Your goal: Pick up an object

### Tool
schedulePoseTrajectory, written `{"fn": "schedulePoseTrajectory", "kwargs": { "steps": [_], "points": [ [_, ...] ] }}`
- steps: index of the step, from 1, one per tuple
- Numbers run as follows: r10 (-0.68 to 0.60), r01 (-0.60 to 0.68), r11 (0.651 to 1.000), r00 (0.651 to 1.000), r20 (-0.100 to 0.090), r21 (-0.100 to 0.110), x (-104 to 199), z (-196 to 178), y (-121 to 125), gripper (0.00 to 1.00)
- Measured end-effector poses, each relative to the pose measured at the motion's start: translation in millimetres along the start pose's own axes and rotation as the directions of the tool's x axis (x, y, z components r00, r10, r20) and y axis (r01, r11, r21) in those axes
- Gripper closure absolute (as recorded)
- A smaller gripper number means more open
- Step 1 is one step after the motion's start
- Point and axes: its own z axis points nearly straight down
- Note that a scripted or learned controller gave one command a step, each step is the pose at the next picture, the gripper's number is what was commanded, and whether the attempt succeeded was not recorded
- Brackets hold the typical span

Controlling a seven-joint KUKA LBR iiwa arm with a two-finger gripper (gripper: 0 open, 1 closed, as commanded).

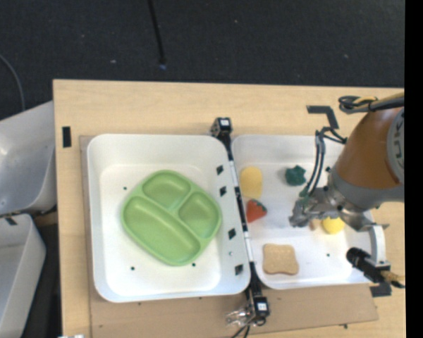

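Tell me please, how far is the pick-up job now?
Done: the arm's hand is low inside the right bin, next to a small yellow object. In hand: nothing is visibly lifted. Left: grasping and raising one item; the yellow piece, red piece, green piece and tan piece all lie on the floor.

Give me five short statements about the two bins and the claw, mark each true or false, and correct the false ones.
1. The green divided plate lies in the left bin. True.
2. The tan bread-shaped piece lies in the left bin. False: it lies in the right bin, near its front edge.
3. The claw is over the right bin. True.
4. The red piece sits on the green plate. False: it lies in the right bin, near the divider.
5. The dark green piece lies farther back than the bread-shaped piece. True.
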Motion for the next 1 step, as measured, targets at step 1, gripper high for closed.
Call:
{"fn": "schedulePoseTrajectory", "kwargs": {
  "steps": [1],
  "points": [
    [0.000,0.000,1.000,1.000,0.001,-0.003,-1.4,-52.3,2.4,1.00]
  ]
}}
